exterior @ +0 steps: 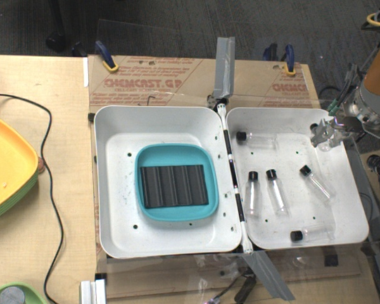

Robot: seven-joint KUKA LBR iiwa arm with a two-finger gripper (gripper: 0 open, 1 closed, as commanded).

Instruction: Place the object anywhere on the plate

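Capped tube by right bin's front rim, end effector at far-right edge, grip state unclear

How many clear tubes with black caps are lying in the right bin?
5: tube at upper left, two side by side at the centre, one centre right, one by the near edge. None looks hidden.

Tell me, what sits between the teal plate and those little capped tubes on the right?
In the camera view, bare white floor of the left bin, then the two bins' meeting rims, separate the teal plate from the nearest tube.
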